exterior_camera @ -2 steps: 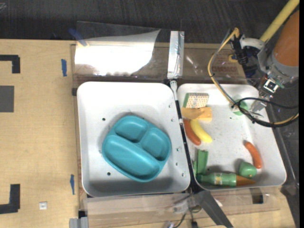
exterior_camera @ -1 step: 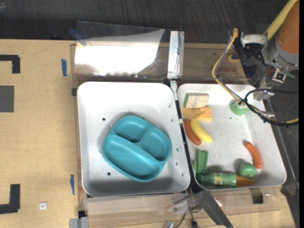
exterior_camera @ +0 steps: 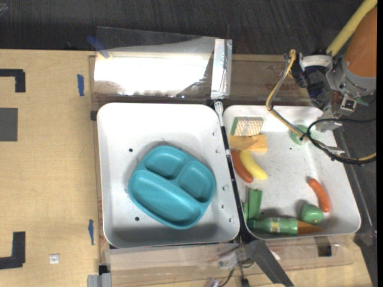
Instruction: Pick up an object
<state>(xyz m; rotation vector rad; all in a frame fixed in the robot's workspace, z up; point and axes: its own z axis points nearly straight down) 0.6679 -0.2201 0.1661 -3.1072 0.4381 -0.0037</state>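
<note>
Green bottle [exterior_camera: 276, 225] lies along the right bin's [exterior_camera: 350, 187] near wall, a carrot [exterior_camera: 306, 226] touching it. Banana [exterior_camera: 254, 168], sausages and a waffle [exterior_camera: 248, 126] crowd the left edge; the middle floor stays open. Left bin [exterior_camera: 114, 160] holds a teal tray [exterior_camera: 172, 185]. Gripper [exterior_camera: 326, 103] hovers at the far-right corner; whether it grasps anything, I cannot tell.

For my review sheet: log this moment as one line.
arm: above right bin's far right corner | held: nothing visible | left bin: teal tray | right bin: toy foods
</note>
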